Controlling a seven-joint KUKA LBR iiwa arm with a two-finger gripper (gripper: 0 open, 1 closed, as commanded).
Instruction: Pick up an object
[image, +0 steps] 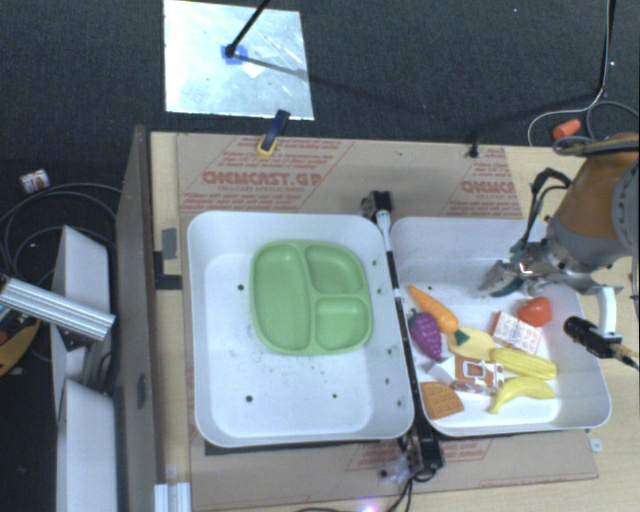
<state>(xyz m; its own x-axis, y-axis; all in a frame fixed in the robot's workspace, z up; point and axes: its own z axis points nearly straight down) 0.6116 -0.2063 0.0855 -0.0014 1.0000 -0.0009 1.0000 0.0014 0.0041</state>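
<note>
The right bin (590, 405) holds several toy foods. An orange carrot (433, 305) and a purple piece (427, 335) lie by its left wall. A red tomato (536, 311), a white-and-red packet (515, 332), two yellow pieces (522, 363) and a banana (520, 392) lie to the right. A tan biscuit (441, 400) sits at the front left. My gripper (503, 280) hangs over the bin's bare back area, just up and left of the tomato, open, with nothing between its fingers.
The left bin (225, 400) holds a green divided plate (310, 297). A black clip (379, 206) sits where the two bins meet at the back. Cardboard lines the bench under the bins. Cables trail at the back right.
</note>
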